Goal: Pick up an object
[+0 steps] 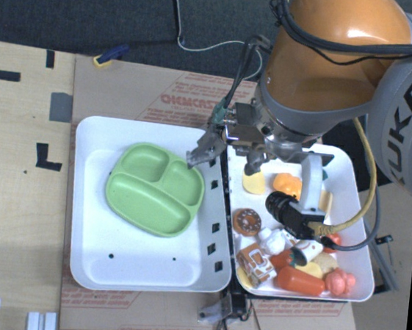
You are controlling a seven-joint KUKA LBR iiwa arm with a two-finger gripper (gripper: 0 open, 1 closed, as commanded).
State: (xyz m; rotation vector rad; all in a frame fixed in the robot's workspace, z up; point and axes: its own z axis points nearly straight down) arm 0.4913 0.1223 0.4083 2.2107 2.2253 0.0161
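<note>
Above the wall where the two bins meet, the gripper [229,157] hangs under the big orange wrist of the arm [336,57]. Its two dark fingers [202,153] stand apart, one on each side of that wall, and nothing is seen between them, so the gripper is open and holds no object.

To the left of the gripper and a little nearer to the camera, a green plate [155,188] with compartments lies in the left bin [83,206]. The left finger tip is just over the plate's upper right edge; if it touches the plate cannot be told.

To the right of the gripper is the right bin [343,160] with the toy food. A yellow piece [254,182] lies just below the right finger, and an orange piece [287,183] is beside it, further right. Below the gripper, toward the near edge, lie a donut [247,221] and then a waffle [254,261]. Further right from these lie a red sausage [300,282] and a pink piece [340,282], well apart from the gripper. A black cylinder [289,213] on a white bracket [311,184] hangs over the middle of this bin.
</note>
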